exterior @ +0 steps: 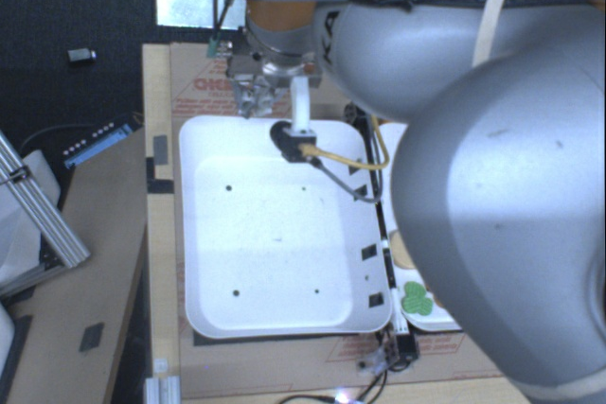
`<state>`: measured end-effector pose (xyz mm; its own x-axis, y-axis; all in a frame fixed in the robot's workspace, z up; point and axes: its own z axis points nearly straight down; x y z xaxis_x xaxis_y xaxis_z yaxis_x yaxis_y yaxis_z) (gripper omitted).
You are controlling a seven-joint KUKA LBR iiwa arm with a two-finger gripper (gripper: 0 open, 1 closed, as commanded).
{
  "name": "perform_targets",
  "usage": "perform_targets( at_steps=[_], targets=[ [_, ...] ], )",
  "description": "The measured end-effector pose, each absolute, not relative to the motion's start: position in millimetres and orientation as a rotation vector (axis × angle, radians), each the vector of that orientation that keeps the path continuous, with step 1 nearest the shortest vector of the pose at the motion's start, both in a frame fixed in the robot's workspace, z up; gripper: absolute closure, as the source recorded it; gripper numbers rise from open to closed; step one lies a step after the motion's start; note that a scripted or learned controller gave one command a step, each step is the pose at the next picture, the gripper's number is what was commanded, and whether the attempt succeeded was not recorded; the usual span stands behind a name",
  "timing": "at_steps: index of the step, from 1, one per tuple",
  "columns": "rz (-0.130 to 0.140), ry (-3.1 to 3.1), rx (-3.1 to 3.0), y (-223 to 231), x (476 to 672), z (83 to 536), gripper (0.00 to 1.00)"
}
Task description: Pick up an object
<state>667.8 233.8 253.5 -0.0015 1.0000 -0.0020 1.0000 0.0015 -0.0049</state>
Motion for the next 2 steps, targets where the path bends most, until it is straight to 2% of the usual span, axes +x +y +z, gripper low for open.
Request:
perform_targets(
  at_steps=[1,2],
  targets=[
    [-0.017,-2.231,-2.219,234,669.5,380,1.0],
    [-0.007,-2.23,-2.216,235,668.5,414,1.0]
  ],
)
